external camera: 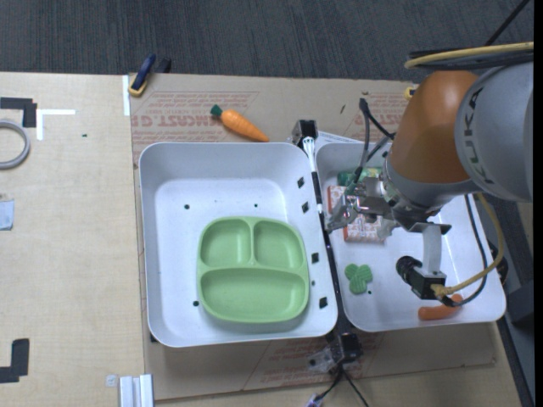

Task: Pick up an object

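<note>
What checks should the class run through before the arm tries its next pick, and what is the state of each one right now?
1. Something to pick lies in the right bin: ok, a green toy and an orange piece lie there.
2. Gripper over the right bin: ok.
3. Gripper holding nothing yet: cannot tell, the arm hides it.
4. Packet free of the gripper: cannot tell.
5. Green tray lying flat in the left bin: ok.
6. Carrot inside a bin: not ok, it lies on the cardboard.

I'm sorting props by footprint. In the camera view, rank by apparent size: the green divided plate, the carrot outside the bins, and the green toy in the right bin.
Largest to smallest:
1. green divided plate
2. carrot
3. green toy
</note>
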`<action>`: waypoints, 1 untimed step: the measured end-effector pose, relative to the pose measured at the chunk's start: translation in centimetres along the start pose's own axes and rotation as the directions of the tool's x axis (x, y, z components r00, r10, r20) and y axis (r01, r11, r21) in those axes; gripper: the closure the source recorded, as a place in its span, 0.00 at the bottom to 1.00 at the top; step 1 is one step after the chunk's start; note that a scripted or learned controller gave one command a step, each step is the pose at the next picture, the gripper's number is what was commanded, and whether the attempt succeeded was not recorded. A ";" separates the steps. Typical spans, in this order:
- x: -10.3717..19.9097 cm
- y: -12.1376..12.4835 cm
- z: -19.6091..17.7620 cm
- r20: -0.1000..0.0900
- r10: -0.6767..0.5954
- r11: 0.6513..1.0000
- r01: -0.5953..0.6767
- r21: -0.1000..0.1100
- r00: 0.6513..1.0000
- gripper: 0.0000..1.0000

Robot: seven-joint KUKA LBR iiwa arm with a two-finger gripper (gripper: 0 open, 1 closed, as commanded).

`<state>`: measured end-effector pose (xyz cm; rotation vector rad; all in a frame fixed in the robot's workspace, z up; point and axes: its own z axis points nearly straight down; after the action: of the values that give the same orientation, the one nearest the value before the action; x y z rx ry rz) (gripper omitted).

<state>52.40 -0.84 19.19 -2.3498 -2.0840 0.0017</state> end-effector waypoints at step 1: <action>0.0 0.0 0.0 0.000 0.000 1.000 0.000 0.000 1.000 0.00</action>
<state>52.40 -0.84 19.20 -2.3498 -2.0840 0.0017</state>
